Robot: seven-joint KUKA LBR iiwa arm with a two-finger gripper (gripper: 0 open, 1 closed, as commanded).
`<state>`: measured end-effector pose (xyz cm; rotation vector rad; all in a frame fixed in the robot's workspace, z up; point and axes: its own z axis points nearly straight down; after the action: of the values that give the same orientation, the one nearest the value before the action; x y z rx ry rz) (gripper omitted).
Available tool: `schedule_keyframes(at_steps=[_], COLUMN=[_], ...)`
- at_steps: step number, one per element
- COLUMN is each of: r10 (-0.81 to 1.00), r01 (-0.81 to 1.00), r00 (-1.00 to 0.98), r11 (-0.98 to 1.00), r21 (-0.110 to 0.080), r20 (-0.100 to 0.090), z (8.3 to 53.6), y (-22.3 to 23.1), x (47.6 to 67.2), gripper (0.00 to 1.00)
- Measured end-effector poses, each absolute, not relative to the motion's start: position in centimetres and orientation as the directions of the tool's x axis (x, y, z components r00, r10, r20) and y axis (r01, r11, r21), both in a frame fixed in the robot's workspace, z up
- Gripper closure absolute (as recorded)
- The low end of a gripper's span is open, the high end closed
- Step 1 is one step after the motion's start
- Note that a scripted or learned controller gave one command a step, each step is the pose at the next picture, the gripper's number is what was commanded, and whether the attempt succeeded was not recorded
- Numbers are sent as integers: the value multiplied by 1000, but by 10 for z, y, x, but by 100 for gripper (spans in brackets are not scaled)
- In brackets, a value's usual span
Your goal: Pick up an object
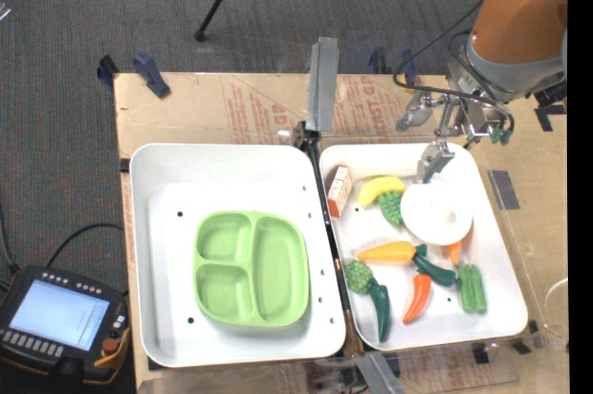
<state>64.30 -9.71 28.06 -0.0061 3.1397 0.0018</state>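
The right bin (500,290) holds several toy foods. A white round plate (437,213) lies at its back right, with a yellow banana (380,189), an orange-and-white box (339,190) and a green leafy piece (393,209) to its left. Nearer the front lie an orange carrot (387,251), a dark green pepper (434,270), an orange pepper (418,298), a ridged green vegetable (473,287) and a dark green chili (382,309). My gripper (434,162) hangs over the bin's back edge, just above and behind the white plate, with nothing seen in it.
In the left bin (148,197) sits a light green divided tray (252,269). A grey metal post (322,95) stands at the back between the bins. A teach pendant (65,318) lies off the bench at the front left.
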Motion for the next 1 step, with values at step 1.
schedule_keyframes(at_steps=[1], r10=[91], r01=[91], r00=[-996], r11=[996], r21=[3], r20=[13], z=[101], y=[-82], x=[637], gripper=[0])
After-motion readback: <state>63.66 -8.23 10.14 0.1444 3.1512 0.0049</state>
